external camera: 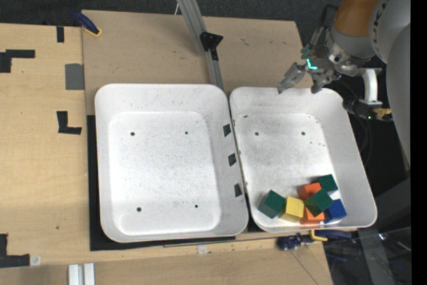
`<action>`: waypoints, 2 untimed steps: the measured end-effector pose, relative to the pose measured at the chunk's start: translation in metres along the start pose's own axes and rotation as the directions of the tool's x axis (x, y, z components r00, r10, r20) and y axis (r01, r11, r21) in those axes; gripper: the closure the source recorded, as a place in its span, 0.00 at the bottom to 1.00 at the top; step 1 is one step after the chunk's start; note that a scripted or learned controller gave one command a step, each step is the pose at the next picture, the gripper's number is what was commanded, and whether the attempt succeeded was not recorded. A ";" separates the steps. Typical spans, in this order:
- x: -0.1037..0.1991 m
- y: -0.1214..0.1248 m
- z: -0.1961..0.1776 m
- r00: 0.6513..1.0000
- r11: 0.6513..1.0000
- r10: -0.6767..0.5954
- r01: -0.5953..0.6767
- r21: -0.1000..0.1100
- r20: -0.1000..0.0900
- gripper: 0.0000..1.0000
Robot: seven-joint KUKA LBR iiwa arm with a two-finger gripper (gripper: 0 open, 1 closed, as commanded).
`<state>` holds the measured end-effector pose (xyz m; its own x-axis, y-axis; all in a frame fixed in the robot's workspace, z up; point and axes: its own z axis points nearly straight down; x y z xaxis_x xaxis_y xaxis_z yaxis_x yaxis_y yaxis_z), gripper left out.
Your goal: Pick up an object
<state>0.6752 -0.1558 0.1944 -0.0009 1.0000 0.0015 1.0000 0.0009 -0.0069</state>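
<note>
Several small blocks lie heaped in the near right corner of the right bin (280,110): a dark green one (271,203), a yellow one (293,208), an orange one (309,191), another green one (319,201) and a blue one (335,210). My gripper (303,80) hangs over the far rim of that bin, well away from the blocks. Its two grey fingers are spread apart with nothing between them.
The left bin (160,157) sits beside the right one on the wooden bench. A slanted metal pole (190,7) rises behind the bins. A blue clamp (297,241) lies at the bench's front edge, and cables run at the right.
</note>
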 end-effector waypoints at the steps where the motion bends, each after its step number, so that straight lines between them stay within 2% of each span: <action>1: 0.000 0.001 -0.004 1.000 1.000 -0.001 0.001 -0.005 0.003 0.00; 2: 0.011 0.002 0.051 1.000 1.000 -0.001 0.001 -0.001 0.002 0.00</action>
<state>0.6769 -0.1450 0.1436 -0.0021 1.0000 -0.0003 1.0000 0.0021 -0.0063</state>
